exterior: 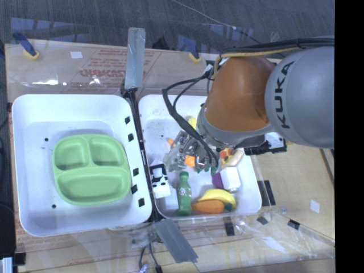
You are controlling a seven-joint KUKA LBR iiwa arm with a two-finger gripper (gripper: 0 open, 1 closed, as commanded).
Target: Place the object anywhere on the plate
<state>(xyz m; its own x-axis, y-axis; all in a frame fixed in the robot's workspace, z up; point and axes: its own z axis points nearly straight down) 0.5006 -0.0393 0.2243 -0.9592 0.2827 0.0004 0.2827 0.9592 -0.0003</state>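
We see the big grey and orange arm (250, 98) reach in from the right and bend down over the right bin (250, 201). Its gripper (190, 152) hangs low there; we cannot tell how it is set. Toys crowd that bin: a green bottle (183, 193), a banana (217, 196). The green plate (91, 168) sits in the left bin (25, 152), with white floor all around it.

Two shallow white bins sit side by side on the bench (296, 209): the left bin (28, 152) and the right bin (250, 201). A grey bar (135, 58) stands at the far end of the divider between them, with red-printed cardboard (105, 67) beside it.
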